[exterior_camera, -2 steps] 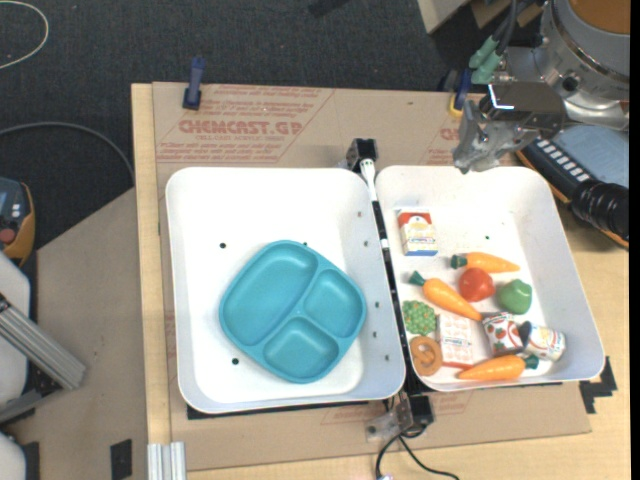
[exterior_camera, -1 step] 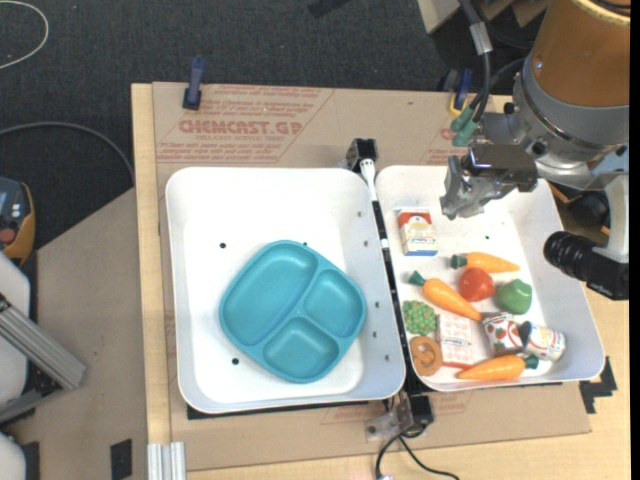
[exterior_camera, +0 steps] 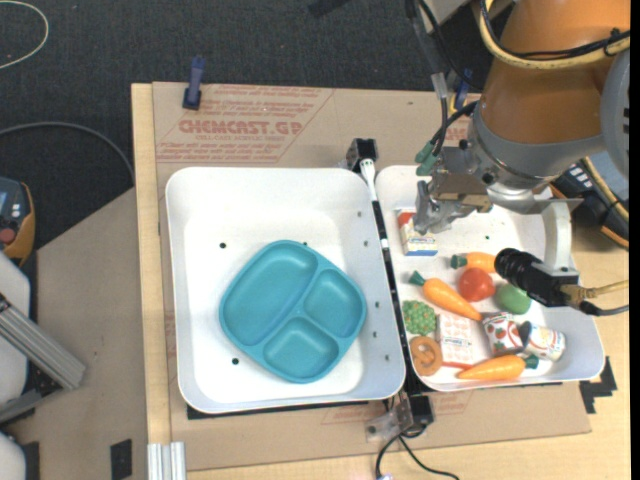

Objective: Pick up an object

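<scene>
Tool (exterior_camera: 428, 223) low in right bin (exterior_camera: 575, 363), over small carton (exterior_camera: 416, 243); finger state cannot be told. Centre over carton, descend straight, avoid bin wall.

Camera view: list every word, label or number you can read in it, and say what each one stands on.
"CHEMCAST G P": large red print on the brown board behind the bins, read with some doubt.
Smaller red lines above and below it: too blurred to read.
Print on the small cartons in the right bin: too small to read.
</scene>
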Robot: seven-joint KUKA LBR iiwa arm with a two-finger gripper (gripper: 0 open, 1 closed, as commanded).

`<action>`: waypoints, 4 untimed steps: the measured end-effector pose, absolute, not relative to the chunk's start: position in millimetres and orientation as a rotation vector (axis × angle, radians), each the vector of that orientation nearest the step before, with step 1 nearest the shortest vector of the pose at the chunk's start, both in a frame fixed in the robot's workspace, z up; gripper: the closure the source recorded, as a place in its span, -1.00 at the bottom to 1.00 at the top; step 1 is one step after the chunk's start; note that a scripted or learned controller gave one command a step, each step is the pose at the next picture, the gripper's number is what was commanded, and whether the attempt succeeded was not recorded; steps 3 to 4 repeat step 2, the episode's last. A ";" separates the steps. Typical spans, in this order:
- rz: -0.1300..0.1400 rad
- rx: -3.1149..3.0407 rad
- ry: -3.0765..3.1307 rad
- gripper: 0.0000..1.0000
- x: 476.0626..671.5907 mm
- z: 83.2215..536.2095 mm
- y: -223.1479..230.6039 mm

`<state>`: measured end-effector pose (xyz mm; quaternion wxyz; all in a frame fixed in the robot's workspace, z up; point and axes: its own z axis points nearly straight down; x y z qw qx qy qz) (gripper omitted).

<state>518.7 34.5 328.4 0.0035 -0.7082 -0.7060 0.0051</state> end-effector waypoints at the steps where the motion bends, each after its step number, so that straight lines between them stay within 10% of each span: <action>1: 0.005 -2.220 -2.217 1.00 498.3 318.2 30.2; 4: 0.009 -2.218 -2.216 1.00 477.5 266.6 39.7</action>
